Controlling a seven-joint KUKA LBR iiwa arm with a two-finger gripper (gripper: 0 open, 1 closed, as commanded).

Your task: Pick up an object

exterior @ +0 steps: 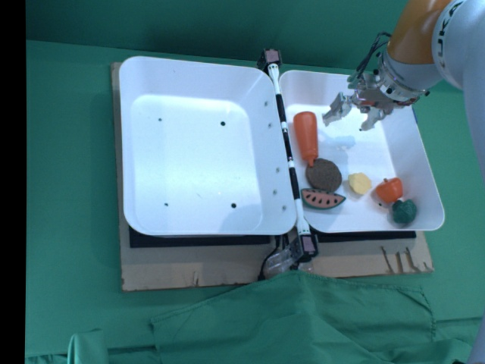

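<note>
Camera view: I see the gripper (352, 115) hovering over the right bin (424, 173), fingers apart and holding nothing.

Below it in that bin lie a carrot (306, 136), a brown round piece (323, 174), a watermelon slice (322, 199), a yellow piece (360, 183), an orange pepper (389, 190) and a green piece (403, 211). The carrot lies just left of the gripper.

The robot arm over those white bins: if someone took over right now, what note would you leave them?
Gripper: open, holding nothing, above the back of the right bin.
Things in that bin: carrot, brown round piece, watermelon slice, yellow piece, orange pepper, green piece.
Done: nothing picked up yet.
Left: lower onto one object, close, lift.
</note>
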